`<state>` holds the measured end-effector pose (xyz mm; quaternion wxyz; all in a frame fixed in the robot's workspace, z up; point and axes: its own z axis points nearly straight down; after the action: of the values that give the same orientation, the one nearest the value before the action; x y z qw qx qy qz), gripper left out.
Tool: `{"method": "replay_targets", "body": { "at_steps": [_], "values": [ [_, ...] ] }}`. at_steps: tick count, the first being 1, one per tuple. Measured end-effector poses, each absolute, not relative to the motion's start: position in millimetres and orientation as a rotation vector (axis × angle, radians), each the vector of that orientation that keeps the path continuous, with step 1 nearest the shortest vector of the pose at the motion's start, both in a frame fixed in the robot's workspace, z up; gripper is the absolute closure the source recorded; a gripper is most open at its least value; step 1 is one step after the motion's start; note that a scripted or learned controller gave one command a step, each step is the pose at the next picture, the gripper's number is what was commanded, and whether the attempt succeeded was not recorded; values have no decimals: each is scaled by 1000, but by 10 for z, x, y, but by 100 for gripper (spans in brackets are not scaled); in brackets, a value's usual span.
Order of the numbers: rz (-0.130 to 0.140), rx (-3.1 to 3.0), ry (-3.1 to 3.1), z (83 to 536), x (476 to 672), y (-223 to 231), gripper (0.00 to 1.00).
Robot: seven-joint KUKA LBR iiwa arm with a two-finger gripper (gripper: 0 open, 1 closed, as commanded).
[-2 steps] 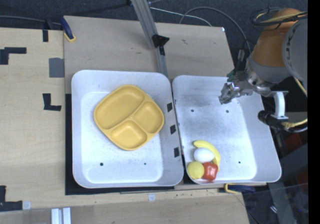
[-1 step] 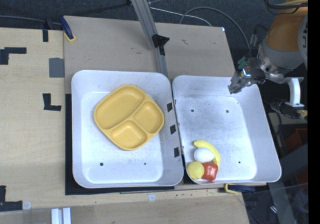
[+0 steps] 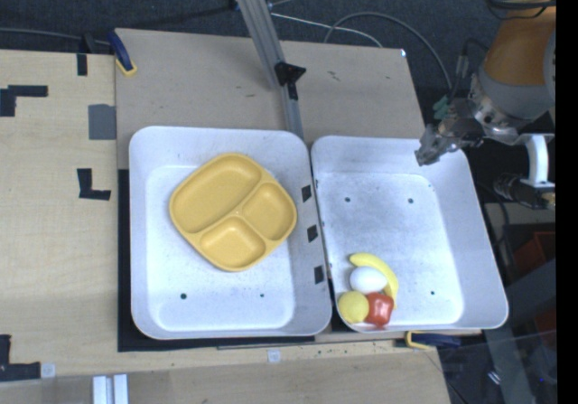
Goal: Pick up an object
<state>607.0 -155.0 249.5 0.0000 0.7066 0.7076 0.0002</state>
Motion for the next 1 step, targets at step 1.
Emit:
{"method": "replay_targets", "body": {
  "at_steps": [1],
  "values": [
    [0,2216,2230,2407,6076,-947,100]
  ]
}}
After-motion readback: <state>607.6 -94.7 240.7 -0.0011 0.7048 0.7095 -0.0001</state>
